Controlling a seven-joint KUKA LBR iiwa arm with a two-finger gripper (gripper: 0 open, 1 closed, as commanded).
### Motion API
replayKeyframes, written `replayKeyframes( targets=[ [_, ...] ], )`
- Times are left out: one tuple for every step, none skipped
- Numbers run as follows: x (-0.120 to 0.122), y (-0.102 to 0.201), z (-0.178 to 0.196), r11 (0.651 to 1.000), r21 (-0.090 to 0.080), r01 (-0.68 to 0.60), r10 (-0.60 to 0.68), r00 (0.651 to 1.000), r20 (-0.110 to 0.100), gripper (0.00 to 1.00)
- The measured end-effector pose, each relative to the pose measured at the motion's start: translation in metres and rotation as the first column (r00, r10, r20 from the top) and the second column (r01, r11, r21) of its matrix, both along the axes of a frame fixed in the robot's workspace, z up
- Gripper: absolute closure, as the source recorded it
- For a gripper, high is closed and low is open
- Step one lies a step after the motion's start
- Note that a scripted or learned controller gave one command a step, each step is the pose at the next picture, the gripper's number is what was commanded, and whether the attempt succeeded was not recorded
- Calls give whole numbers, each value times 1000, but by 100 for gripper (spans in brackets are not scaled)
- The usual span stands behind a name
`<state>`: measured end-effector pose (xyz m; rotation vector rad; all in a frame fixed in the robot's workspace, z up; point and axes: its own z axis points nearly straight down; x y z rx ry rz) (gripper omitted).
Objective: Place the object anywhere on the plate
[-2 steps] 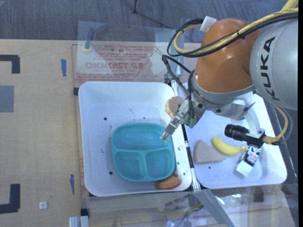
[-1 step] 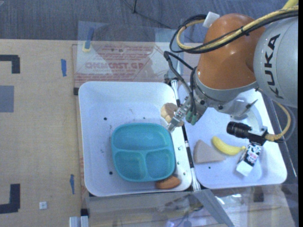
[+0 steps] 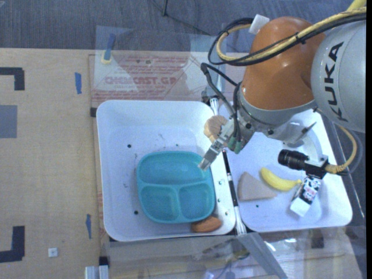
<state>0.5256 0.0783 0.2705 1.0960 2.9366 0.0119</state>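
Robot's hand, open or shut too hard to tell, over blue three-part plastic plate in left white bin

- Right bin, white: yellow banana lying near centre.
- Tan wedge-shaped piece just left of banana, close to it.
- Small white and black item right of banana, tilted.
- Left bin, white, shallow.
- Wooden bench: blue tape marks, black corner marks at left.
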Motion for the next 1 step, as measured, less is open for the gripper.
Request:
replayKeyframes(
  targets=[
    [2, -1, 10, 1000, 2, 4, -4, 1000, 4, 100]
  ],
)
